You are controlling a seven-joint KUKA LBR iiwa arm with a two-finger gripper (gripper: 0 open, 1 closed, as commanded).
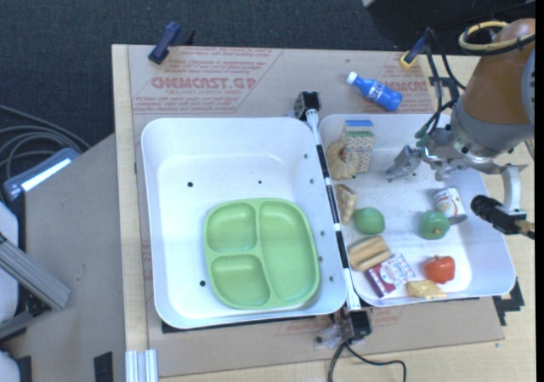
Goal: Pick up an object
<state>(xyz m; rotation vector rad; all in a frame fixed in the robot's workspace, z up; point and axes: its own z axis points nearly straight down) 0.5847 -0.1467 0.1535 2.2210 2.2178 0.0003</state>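
Note:
The right bin (497,274) holds several food items: a small carton (359,144), a green ball-shaped fruit (369,220), a green apple (433,224), a small can (448,200), a red tomato (439,268), a bread roll (368,251) and a red-and-white packet (391,274). My gripper (421,169) hangs over the upper middle of this bin, right of the carton and just above the can and apple. Nothing shows held in it.
The left bin (170,168) carries a green divided plate (259,251). A blue bottle (374,91) lies on the bench behind the right bin. Pastry pieces (342,161) sit along the divider. The arm's orange band (501,82) stands over the right bin's far corner.

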